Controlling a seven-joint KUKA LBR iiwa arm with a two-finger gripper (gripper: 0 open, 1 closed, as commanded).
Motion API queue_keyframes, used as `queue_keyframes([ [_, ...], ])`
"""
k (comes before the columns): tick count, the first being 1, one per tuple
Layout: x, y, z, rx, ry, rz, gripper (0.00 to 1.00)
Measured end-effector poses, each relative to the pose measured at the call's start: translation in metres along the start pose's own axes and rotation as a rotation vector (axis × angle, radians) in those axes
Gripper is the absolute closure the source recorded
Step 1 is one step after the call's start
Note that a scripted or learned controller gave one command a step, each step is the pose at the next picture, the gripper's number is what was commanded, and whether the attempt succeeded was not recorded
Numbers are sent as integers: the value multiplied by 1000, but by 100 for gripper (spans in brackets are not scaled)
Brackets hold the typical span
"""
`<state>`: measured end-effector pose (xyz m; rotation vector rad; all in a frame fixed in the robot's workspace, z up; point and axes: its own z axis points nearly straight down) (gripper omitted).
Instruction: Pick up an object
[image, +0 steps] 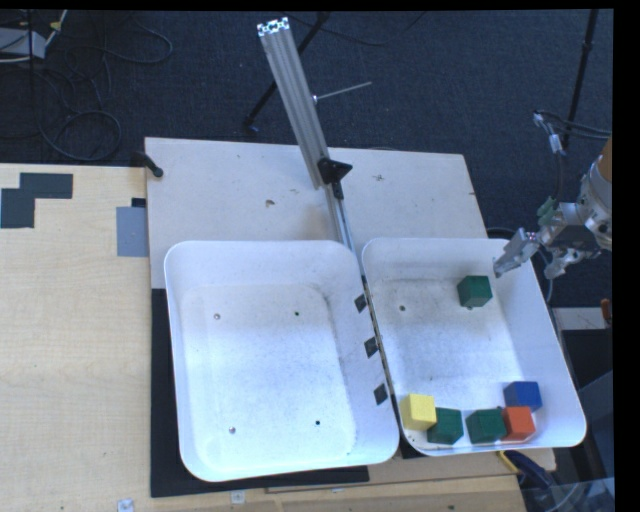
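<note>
**Gripper open at right bin's far rim, green cube close by**

Seen at the right edge of the view: grey two-finger gripper (540, 252), fingers spread apart with nothing between them, poised over the far right rim of the shallow white right-hand bin (530, 330). Above it, just a little of the arm's pale wrist at the frame edge.

Nearest to the gripper: a small dark green cube (475, 292), alone in the far part of the right-hand bin, just left of and below the fingers, not touched by them.

Clustered along the near wall of the same bin, in a row: a small yellow cube (419, 410) at the left, then a second dark green cube (446, 426) touching it, a third dark green cube (486, 425), and a small orange cube (518, 423) at the right end. Sitting just behind the orange one, a small blue cube (522, 395).

To the left, touching side by side with the first: the shallow white left-hand bin (190, 300), speckled with dark marks.

Beneath both bins: the white board of the worktop (230, 190), with a slanted grey aluminium rail (298, 105) rising from between the bins toward the top of the view. Further left, a pale wooden surface (70, 330).
</note>
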<state>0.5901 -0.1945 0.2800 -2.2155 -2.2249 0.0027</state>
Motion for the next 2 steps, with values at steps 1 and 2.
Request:
queue_keyframes([
  [1, 1, 37, 68, 5, 2, -1, 0],
  [2, 11, 54, 161, -20, -6, 4, 0],
])
